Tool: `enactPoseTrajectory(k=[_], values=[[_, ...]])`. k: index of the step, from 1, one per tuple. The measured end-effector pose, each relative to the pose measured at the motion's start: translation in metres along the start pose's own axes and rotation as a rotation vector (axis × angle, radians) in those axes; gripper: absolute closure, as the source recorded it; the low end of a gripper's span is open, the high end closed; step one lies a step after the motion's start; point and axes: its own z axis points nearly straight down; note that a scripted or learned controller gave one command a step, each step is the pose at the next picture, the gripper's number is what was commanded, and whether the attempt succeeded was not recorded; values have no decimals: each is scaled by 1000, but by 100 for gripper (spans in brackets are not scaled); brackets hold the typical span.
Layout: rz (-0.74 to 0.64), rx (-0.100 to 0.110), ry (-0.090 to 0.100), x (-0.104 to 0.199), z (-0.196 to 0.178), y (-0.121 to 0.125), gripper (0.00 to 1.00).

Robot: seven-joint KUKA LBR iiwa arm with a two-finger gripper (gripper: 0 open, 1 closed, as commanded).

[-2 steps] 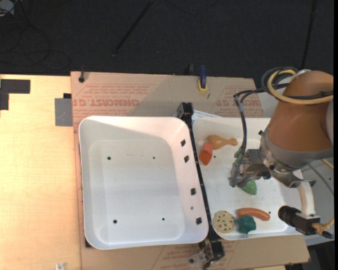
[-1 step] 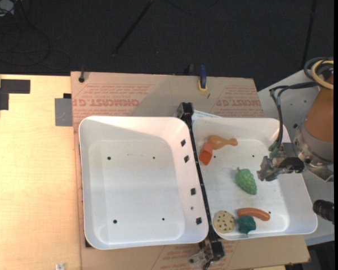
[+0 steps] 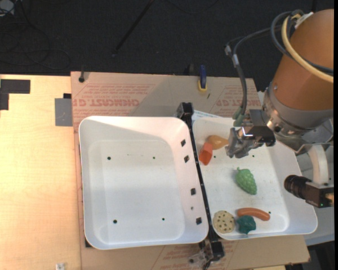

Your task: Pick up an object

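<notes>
Gripper [image 3: 235, 149] low over the right bin [image 3: 281, 207], aperture can't be made out; nothing seen in it; yellow-tan piece [image 3: 218, 142] near at 10 o'clock, orange block [image 3: 206, 153] at 9, green fruit [image 3: 246, 180] at 5; cookie [image 3: 223, 221], sausage [image 3: 253, 212], teal lump [image 3: 247, 224] at bin's 6 o'clock.

The arm [image 3: 304, 66] is cut off by the top and right edges. The jaws [image 3: 236, 149] are too small and dark to read as open or closed, and cover part of the yellow piece [image 3: 217, 142]. The right bin [image 3: 281, 226] has its far right rim hidden under the arm's wrist.
</notes>
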Motion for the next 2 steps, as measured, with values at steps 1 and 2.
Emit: enactPoseTrajectory(k=[1, 2], values=[[5, -3, 0, 83, -148, 2, 100], [8, 14, -5, 151, -139, 12, 100]])
